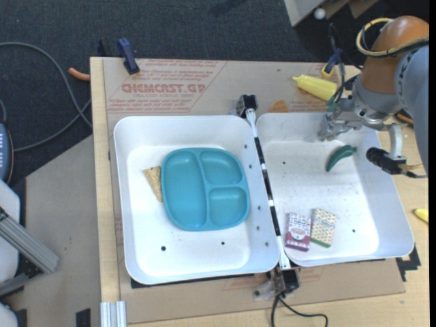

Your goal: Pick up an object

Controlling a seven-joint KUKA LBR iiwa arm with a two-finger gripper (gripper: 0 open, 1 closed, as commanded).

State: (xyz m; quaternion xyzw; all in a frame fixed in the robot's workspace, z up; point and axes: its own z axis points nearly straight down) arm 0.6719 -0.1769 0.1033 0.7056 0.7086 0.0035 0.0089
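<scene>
Hand (pixel 332 127) poised low over the right shallow white plastic bin (pixel 381 240), its opening not discernible. Curved green pod-shaped object (pixel 340 157), the likeliest target, is seen lying free just beside it, nearest for an uncluttered grasp.

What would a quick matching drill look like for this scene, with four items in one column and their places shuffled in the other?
Items:
1. blue plate
2. green pepper
3. two small packets
4. cracker

Places:
A. near front of right bin
B. far part of right bin, by the end effector
C. middle of left bin
D. left bin, tucked under the plate's left edge

Pairs: 1-C, 2-B, 3-A, 4-D
</scene>
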